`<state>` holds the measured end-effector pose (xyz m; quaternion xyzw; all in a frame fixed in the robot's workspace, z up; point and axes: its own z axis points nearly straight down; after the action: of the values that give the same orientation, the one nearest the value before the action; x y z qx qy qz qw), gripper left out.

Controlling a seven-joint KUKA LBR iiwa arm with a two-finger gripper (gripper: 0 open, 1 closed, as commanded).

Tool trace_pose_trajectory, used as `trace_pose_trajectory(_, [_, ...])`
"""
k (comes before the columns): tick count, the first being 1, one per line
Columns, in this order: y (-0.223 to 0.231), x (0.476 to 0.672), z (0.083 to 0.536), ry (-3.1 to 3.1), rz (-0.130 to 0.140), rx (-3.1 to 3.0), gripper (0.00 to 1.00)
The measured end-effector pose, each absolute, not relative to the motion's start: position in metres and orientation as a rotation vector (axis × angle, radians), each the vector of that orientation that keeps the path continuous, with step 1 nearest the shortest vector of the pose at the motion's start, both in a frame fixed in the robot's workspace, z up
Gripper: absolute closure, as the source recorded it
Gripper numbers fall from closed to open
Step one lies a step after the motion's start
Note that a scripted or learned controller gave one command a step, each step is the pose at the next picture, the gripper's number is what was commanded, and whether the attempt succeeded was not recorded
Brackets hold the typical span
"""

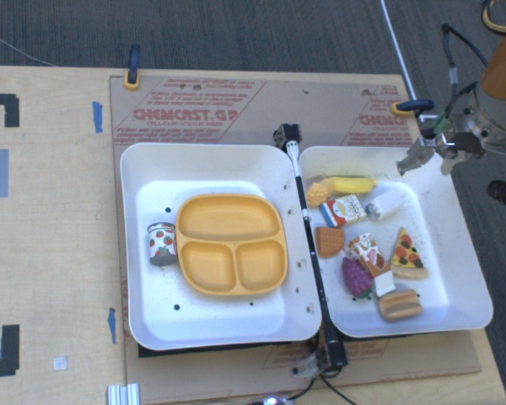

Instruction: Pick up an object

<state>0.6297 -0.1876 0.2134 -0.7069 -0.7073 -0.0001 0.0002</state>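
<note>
- The gripper (430, 152) sits at the right of the frame, over the upper right corner of the right bin (468, 298). Two grey fingers (410, 160) point down and to the left with a gap between them, so you can take them as apart, and nothing is between them.
- Behind the gripper you see the wrist with its cables, and the orange band (499, 74) at the right edge. The arm comes in from that side, which is why the gripper is over this bin and not over the other one.
- No object is fixed by the task, so any toy in the right bin will do. They lie close together in its middle: banana (349, 184), corn (318, 193), a white bottle (386, 204), a packet (344, 210), a cracker (329, 241), pizza slice (407, 254), grapes (357, 276), hot dog (400, 305).
- The bottle and banana are nearest to the fingers, a little below and to the left. I judge them the easiest targets, because they are at the edge of the pile.
- The left bin (143, 310) holds a yellow tray (232, 244) and a small can (162, 244) touching its left side, well apart from the gripper.
- Nothing is picked yet.
</note>
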Motion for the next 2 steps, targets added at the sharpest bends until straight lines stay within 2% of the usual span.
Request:
trace_pose_trajectory(1, [-0.160,0.609,0.098,-2.227,-0.007,-2.227,0.00])
trace_pose_trajectory(2, [-0.103,0.575,0.090,-2.228,-0.010,-2.228,0.00])
